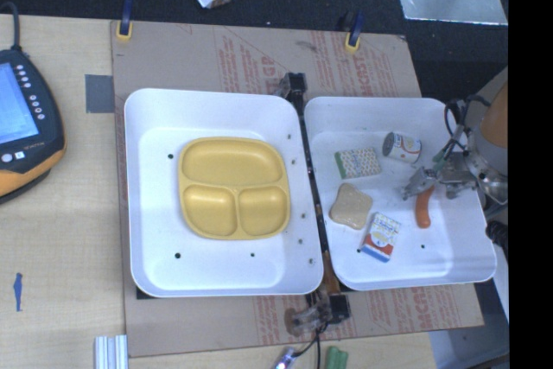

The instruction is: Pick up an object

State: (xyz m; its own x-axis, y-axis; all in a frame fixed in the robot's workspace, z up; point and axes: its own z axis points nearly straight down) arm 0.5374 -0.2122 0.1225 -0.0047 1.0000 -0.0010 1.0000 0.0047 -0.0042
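I see the gripper [429, 183] low in the right bin [346, 268], fingers apparently spread, an orange sausage-shaped piece [422, 208] just below them, ungripped. A small can [402, 147] lies up-left; a green-patterned packet [358, 162], tan bread slice [351, 206] and small carton [381, 237] crowd leftward.

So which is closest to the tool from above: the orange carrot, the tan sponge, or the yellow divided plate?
1. Orange carrot-shaped toy, just beside the tool, right bin.
2. Tan sponge-like block, middle of the right bin.
3. Yellow divided plastic plate, left bin.
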